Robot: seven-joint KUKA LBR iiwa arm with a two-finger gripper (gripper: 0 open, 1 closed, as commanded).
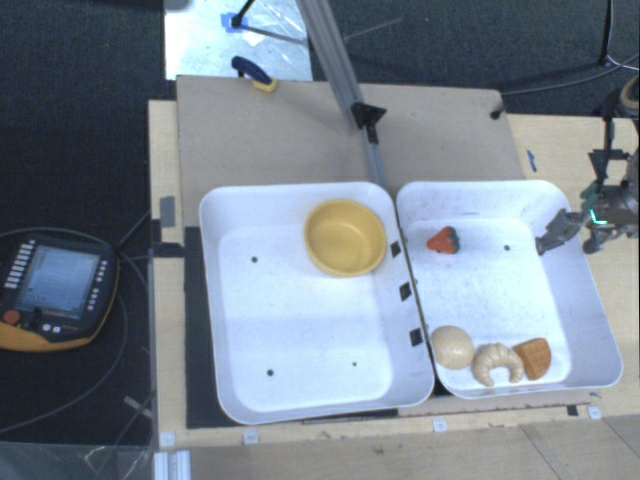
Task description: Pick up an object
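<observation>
A yellow bowl (345, 236) sits at the back right of the left bin (240, 298). In the right bin (500, 288) a red toy strawberry (443, 239) lies near the back left. Along the front lie a pale round roll (452, 347), a croissant (498, 363) and an orange bread piece (534, 357). My gripper (574, 236) hovers over the right bin's far right rim, well right of the strawberry. It stands open, with nothing between its fingers.
A tripod leg (335, 53) slants across the cardboard behind the bins and ends near the gap between them. A teach pendant (55, 288) lies on the floor at the left. Black clips (405, 290) join the bins' shared rims.
</observation>
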